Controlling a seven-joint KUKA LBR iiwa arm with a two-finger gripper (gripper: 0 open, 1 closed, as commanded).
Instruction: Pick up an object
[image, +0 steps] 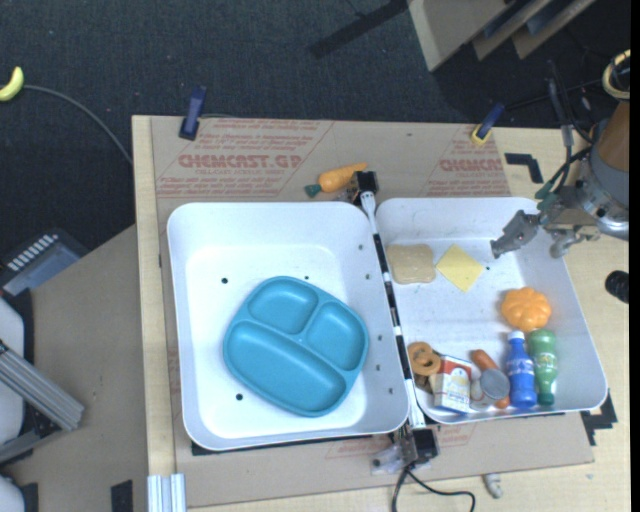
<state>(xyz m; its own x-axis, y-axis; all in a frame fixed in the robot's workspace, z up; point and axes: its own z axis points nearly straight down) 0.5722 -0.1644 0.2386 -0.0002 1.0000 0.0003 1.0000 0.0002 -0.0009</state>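
**End effector above the right bin's far corner**

The end effector (520, 235) hangs over the right bin (590, 345), holding nothing; whether it is wide or narrow I cannot tell. Near it lie a yellow cheese slice (461, 268) and bread (411, 264). A blue tray (294, 345) sits in the left bin (200, 250).

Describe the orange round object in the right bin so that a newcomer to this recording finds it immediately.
Start at the right white bin, the one without the blue tray. Along its right side, just above the upright blue bottle and green bottle, sits the small orange pumpkin. It is the one round, ribbed orange item there; the nearby yellow slice and tan bread are flat.
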